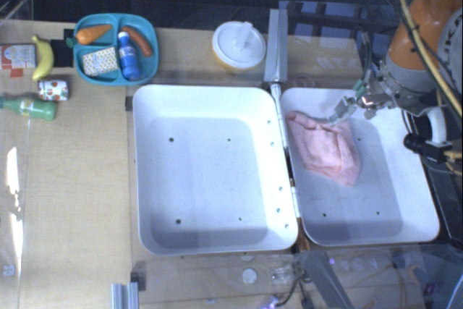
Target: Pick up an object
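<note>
A crumpled pink cloth [329, 150] lies in the right bin [405, 221], toward its back left. The gripper [349, 108] reaches in from the right, just over the cloth's upper right corner and close to the bin's back wall. Its tip is at the cloth's edge, and I cannot make out whether it touches the fabric. The orange-banded wrist [427, 18] stands above it at the right.
The left bin [210, 228] sits beside the right one, with a metal divider [275, 47] behind their joint. On the bench at the back left are a blue tray of toy food [116, 47], a white-lidded cup [239, 45], a banana [43, 58], a can and a green bottle [29, 107].
</note>
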Available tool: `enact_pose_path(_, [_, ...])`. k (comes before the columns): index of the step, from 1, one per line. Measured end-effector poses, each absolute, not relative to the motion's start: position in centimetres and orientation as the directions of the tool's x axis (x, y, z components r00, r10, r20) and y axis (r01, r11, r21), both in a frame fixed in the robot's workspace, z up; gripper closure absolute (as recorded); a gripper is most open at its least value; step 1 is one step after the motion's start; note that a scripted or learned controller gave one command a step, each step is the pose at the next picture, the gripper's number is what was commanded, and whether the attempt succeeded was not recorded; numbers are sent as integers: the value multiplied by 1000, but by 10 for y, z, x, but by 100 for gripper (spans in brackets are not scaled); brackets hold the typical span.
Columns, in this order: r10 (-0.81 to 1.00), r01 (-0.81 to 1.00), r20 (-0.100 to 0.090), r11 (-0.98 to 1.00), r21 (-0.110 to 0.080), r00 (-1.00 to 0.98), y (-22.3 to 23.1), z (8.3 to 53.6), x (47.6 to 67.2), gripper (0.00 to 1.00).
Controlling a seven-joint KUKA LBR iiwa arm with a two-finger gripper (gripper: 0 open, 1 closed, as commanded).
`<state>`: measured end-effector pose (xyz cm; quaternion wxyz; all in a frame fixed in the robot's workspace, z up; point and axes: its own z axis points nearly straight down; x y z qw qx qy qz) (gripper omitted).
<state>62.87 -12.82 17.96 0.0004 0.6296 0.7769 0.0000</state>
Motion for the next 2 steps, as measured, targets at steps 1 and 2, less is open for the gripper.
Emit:
enact_pose_path(1, [959, 959, -4, 284, 11, -284, -147, 98, 623, 0])
enact_pose_path(2, [949, 949, -11, 315, 20, -315, -137, 94, 613, 0])
